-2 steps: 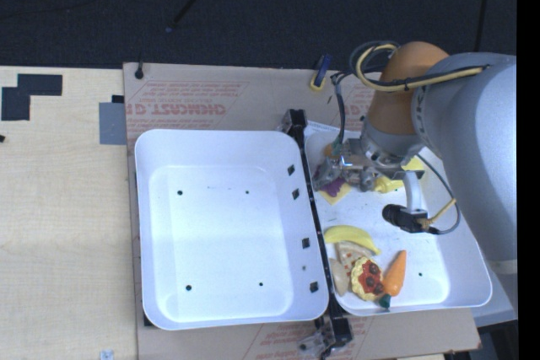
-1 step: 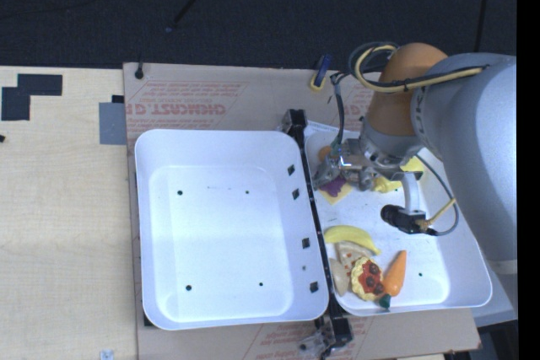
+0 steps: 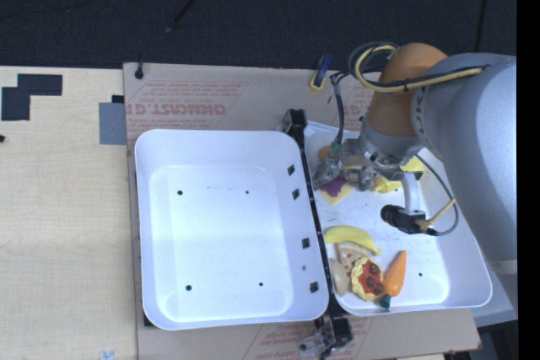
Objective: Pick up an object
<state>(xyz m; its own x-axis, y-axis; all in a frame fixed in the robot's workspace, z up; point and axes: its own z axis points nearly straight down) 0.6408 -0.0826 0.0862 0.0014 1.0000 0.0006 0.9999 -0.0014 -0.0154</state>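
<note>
My gripper (image 3: 339,174) is down in the far left part of the right bin (image 3: 447,282), under the grey arm with its orange band. It hovers over a purple object (image 3: 336,190) and small yellow pieces (image 3: 386,184). Nearer the front of that bin lie a yellow banana (image 3: 351,238), an orange carrot (image 3: 394,271), a pizza slice toy (image 3: 367,278) and a pale beige object (image 3: 341,274). I see nothing clearly held between the gripper's fingers.
The left bin (image 3: 221,223) sits beside the right one, joined by a black clip strip (image 3: 305,206). A black cable connector (image 3: 403,219) hangs from the arm over the right bin. Cardboard lies beneath both bins.
</note>
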